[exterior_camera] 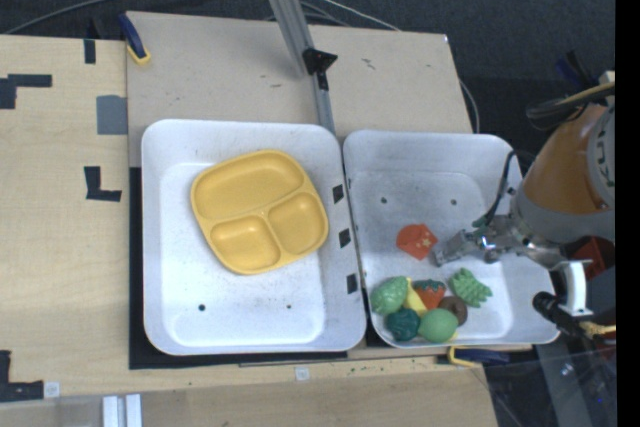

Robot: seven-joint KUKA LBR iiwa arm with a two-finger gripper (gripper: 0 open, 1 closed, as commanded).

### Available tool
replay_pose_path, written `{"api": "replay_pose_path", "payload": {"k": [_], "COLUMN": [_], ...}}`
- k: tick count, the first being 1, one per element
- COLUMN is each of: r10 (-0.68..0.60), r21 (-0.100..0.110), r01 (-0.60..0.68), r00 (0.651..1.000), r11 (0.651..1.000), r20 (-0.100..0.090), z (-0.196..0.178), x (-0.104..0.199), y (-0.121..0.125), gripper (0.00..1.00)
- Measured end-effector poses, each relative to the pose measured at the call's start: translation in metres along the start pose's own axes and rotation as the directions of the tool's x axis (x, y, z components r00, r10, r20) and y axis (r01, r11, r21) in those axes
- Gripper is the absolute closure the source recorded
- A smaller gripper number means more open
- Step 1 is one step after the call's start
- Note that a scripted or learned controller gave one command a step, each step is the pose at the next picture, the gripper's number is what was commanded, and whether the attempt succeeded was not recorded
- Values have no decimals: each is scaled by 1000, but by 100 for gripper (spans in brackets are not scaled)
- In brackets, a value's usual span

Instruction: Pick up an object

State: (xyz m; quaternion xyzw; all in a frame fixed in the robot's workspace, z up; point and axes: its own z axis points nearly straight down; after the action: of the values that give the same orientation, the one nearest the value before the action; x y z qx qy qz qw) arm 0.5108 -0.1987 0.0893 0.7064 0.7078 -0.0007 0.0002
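Observation:
In the right bin (430, 155) a red toy piece (416, 239) lies alone near the middle. My gripper (446, 252) reaches in from the right and sits low, just right of that red piece and slightly nearer than it, close to it or touching it. Nearer the front wall is a huddle of small toys: a light green one (390, 294), a red and yellow one (428, 295), a leafy green one (470, 288), a dark teal one (403, 323), a round green one (438, 325) and a small brown one (459, 309). The arm's orange band (565, 170) shows at the right.
The left bin (160, 245) holds a yellow divided plate (260, 210). A grey metal pole (285, 0) slants down from the top to the bins' shared wall. Cables curve over the dark floor behind the bench, and a blue and yellow clamp (134, 40) sits at its back left.

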Motion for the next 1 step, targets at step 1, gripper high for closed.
{"api": "replay_pose_path", "payload": {"k": [1], "r10": [-1], "r21": [0], "r01": [1], "r00": [1000], "r11": [1000], "r20": [-1], "z": [-10], "x": [1], "y": [0], "gripper": [100]}}
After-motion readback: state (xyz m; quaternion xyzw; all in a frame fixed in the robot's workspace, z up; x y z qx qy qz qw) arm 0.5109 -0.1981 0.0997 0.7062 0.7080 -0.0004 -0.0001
